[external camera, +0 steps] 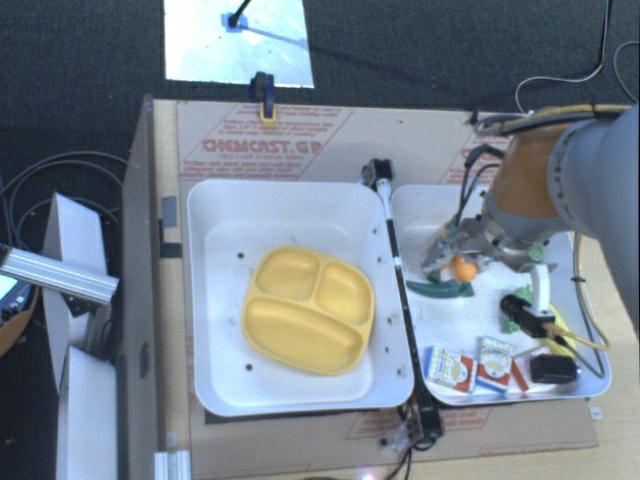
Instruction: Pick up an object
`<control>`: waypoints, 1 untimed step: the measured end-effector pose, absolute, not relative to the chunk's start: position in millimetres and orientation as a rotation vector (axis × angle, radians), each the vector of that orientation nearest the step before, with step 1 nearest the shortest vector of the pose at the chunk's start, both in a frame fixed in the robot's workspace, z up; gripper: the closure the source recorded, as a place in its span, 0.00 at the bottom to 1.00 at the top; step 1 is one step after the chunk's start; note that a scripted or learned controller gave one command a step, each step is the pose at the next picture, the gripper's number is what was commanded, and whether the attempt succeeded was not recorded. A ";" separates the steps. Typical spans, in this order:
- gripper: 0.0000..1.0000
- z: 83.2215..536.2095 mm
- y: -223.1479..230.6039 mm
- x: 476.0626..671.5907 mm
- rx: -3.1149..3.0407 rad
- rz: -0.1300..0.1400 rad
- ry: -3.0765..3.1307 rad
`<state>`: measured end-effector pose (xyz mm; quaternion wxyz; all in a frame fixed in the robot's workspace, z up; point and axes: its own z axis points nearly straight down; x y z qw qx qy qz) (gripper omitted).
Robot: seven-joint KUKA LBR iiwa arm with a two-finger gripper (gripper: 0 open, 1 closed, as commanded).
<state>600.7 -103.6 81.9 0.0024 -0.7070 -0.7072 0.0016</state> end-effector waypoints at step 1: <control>1.00 94.0 -104.5 602.7 -2.219 0.004 -2.222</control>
